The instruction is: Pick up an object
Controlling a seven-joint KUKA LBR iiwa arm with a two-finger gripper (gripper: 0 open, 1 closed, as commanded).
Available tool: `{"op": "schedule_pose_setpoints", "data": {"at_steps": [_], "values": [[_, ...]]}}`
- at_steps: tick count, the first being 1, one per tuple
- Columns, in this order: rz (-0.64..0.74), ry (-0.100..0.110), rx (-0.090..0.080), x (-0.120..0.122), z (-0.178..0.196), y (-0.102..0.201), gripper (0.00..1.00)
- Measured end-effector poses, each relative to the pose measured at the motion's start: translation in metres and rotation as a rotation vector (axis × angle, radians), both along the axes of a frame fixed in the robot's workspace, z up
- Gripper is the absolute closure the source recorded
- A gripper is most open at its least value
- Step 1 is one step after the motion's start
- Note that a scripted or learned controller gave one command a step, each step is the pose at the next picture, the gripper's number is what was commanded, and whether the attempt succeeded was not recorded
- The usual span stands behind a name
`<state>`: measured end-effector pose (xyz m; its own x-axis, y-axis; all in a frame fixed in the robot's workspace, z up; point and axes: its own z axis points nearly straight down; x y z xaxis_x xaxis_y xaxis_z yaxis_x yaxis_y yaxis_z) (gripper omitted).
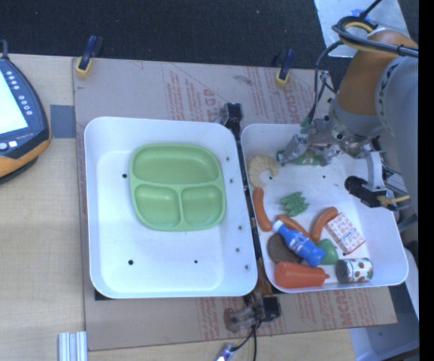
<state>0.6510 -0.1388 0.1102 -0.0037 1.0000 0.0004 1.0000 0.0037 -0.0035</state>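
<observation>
The right bin (318,138) holds several small things. Along its left side lie a cream lump (260,168) and an orange sausage (262,210). A green leafy piece (295,201) lies in the middle. Toward the front sit a blue bottle (302,244), a second sausage (323,222), a red-and-white packet (346,233), a small can (354,270) and an orange-red carrot shape (299,275). My gripper (305,153) hangs low over the far part of this bin, just right of the cream lump. The wrist hides what lies under it.
The left bin (107,224) carries a green divided plate (177,185). A tablet in an orange case (2,119) lies at the far left of the bench. Clamps (87,55) pin the cardboard sheet at the back. A black part (365,192) juts over the right bin's right side.
</observation>
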Motion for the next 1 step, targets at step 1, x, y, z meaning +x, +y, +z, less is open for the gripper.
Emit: {"op": "schedule_pose_setpoints", "data": {"at_steps": [1], "values": [[0.001,0.003,0.000,-0.1007,-0.0190,0.0324,0.00]]}}
